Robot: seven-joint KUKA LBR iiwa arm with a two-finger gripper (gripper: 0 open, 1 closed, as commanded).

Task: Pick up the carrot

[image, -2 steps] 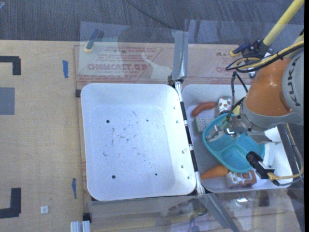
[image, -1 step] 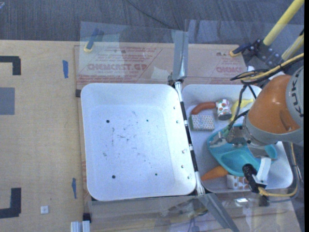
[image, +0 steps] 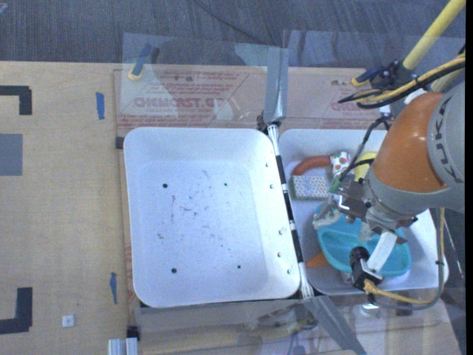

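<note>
Arm (image: pixel 414 154) bent over right bin (image: pixel 295 143), near carrot (image: pixel 312 164)

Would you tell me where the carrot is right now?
The carrot lies in the right bin, near its far-left corner, just beyond a grey sponge-like block.

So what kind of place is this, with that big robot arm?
Probably a robot testing lab: a grey and orange robot arm reaches over two shallow white plastic bins on a wooden bench marked with blue tape.
</note>
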